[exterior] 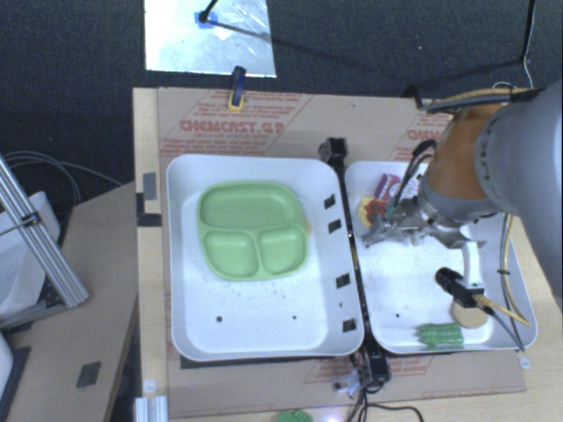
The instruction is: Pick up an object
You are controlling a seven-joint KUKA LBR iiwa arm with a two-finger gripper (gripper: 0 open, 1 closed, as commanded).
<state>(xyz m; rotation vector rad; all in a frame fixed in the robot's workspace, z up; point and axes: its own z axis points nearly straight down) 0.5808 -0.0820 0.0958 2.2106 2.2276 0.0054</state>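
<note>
Grey arm's metal gripper (380,229) low by right white bin's (400,301) left wall, grip state unclear, green ridged object (440,334) at its near edge.

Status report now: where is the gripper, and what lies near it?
Gripper low in right bin, upper left part. Red and yellow items right beside it; grasp not confirmed. Green object and tan disc lie apart, near front edge.

Divided tray (253,230) in left bin (189,323), small objects (380,197) in right bin (413,310), bins side by side
</note>
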